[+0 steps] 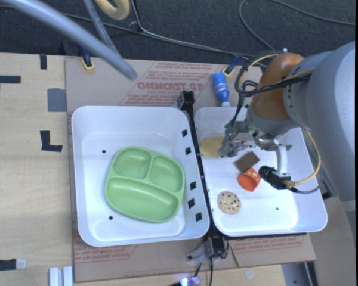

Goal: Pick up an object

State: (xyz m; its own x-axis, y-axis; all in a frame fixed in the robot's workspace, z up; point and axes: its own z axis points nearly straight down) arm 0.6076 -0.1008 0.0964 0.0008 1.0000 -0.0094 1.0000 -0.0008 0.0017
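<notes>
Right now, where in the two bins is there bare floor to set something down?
Right bin: bare floor along the near edge, right of the cookie. Its middle is crowded: the gripper, yellow piece, brown block and orange piece cluster there. Left bin: the green divided plate fills the centre; the far strip and corners are bare.

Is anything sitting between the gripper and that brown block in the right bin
Nothing visible does. The gripper hangs low in the right bin, with the brown block just beside it on bare white floor. The yellow piece lies on the gripper's other side, and the cookie sits nearer the bin's front.
</notes>
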